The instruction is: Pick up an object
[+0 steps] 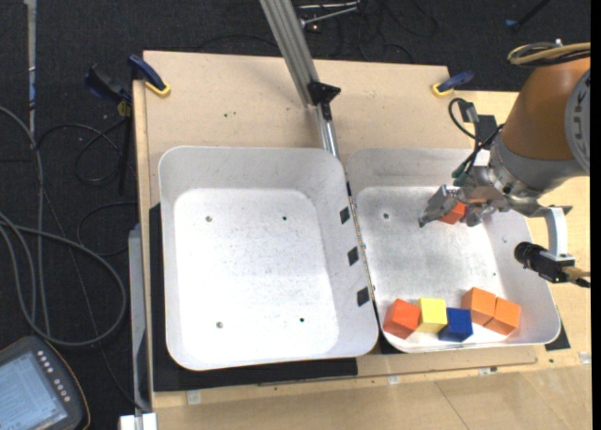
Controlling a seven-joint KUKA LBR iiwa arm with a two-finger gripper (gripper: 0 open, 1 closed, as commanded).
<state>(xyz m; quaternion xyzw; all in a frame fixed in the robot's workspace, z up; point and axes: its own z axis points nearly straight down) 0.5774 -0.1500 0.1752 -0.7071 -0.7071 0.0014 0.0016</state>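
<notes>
Blocks lie bunched along the near edge of the right-hand shallow white plastic bin [413, 203]: an orange cube [403, 316] at the left end, a yellow cube [433, 312] touching it, a blue cube [458, 325] just beside that and slightly nearer the rim, then two more orange cubes, one [482, 304] set a little farther back and one [506, 314] at the right end, touching each other. All five sit close together in the bin's near right corner.

Farther in, above the middle of the same bin, the grey two-finger gripper [448, 213] hangs at the end of the arm [554, 128], which comes in from the right with its orange band above the wrist. A small orange-red block [454, 215] shows between the fingers, which are closed on it, and it appears to be lifted clear of the speckled floor.

To the left, the second shallow white bin [188, 184] sits side by side with the first, their rims touching. Both rest on a pale wooden bench [235, 90]. At the far edge, a slanted grey metal pole [286, 29] crosses over the bench, and blue-and-yellow clamps [150, 76] grip its far corners.
</notes>
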